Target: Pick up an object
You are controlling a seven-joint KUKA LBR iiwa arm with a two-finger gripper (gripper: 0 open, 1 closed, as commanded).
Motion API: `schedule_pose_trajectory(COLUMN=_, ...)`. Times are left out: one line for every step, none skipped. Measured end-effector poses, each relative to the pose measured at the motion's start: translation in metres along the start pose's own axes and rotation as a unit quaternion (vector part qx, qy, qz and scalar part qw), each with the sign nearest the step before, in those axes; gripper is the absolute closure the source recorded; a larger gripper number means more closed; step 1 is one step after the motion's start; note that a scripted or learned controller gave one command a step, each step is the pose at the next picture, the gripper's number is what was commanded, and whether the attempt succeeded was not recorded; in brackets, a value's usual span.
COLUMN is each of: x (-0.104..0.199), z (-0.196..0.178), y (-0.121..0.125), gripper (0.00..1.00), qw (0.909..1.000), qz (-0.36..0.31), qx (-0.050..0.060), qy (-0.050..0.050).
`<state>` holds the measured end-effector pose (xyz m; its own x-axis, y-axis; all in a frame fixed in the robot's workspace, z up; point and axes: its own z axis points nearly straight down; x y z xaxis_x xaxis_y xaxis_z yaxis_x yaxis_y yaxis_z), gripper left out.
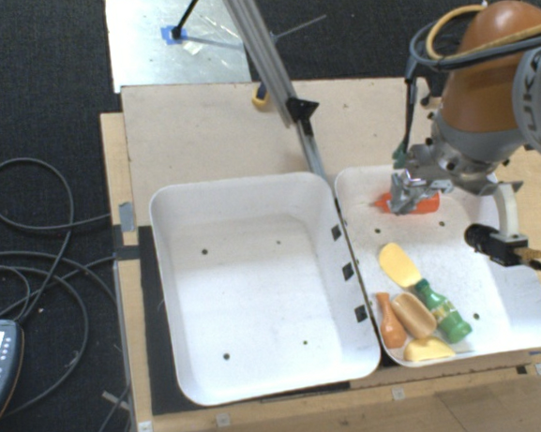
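Toy foods [418, 315] fill the right bin's [520, 325] near corner; fingers [403, 199] touch an orange piece [425, 203], spread unclear.

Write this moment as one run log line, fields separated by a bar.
gripper low in right bin, over orange object | grasp: not confirmed | yellow piece, green bottle near front | left bin

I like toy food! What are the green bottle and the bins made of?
Green bottle: probably smooth plastic, going by its even, slightly shiny colour. Left bin and right bin: likely thin moulded plastic, matte white with rounded corners, though the look leaves it open.
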<state>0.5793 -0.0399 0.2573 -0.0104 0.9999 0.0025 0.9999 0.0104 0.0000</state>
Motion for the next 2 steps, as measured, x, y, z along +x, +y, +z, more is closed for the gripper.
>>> schedule_pose_trajectory(x=0.049, z=-0.001, y=-0.004, gripper=1.0, qw=1.0, qz=0.0, qx=0.0, qy=0.0)
schedule_pose_trajectory(x=0.098, z=0.021, y=-0.012, gripper=1.0, qw=1.0, qz=0.0, qx=0.0, qy=0.0)
